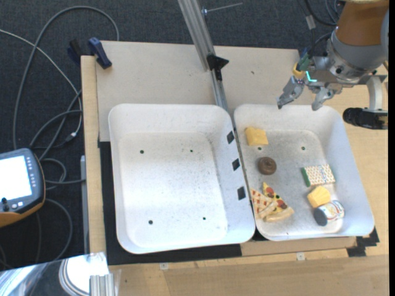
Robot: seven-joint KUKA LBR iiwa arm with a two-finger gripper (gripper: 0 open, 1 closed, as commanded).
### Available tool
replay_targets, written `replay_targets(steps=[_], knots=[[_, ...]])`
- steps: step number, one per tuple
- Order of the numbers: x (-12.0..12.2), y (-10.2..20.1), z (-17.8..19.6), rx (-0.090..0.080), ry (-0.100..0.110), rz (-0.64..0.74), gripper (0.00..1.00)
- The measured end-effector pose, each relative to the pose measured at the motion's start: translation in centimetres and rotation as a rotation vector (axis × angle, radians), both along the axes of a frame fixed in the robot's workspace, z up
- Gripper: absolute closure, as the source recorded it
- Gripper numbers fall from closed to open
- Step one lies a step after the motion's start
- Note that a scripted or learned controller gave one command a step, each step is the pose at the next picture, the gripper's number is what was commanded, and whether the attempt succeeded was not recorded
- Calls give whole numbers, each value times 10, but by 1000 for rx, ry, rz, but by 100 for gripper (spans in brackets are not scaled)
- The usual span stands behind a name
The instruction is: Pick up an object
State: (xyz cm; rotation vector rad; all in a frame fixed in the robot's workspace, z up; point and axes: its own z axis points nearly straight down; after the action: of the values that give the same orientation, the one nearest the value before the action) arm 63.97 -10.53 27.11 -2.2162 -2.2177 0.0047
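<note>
The desk (154,73) carries two shallow white bins side by side. The left bin (123,122) has only dark specks on its floor. The right bin (352,165) holds all the candidates: a yellow block (256,135) near its far left corner, a brown disc (266,164) like a small doughnut just below it, a toy pizza slice (270,204) at the near left, a patterned box (318,175) with a green end at mid-right, a yellow wedge (319,197) beneath that, and a small cup-like item (329,212) touching the wedge at the near right corner.

The arm (361,23) hangs over the bin's far rim, and its pincer (303,98) is spread open with nothing between the fingers, above the rim and well apart from every object.

The step in hand looks like choosing and approaching a target. The yellow block is probably the best choice: it is nearest and stands clear of its neighbours, with flat sides to close on. The wedge and cup crowd each other and sit close to the wall, so a descent there risks a nudge rather than a grip. Centre over the block, align the fingers across its flat faces, then go straight down.
</note>
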Motion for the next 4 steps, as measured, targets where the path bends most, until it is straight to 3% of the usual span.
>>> replay_targets(steps=[1, 3, 4], knots=[[0, 0, 2, 0, -3, 0, 0], [-5, 4, -84, -1, 0, -1, 0], [-6, 2, -147, -1, 2, -1, 0]])
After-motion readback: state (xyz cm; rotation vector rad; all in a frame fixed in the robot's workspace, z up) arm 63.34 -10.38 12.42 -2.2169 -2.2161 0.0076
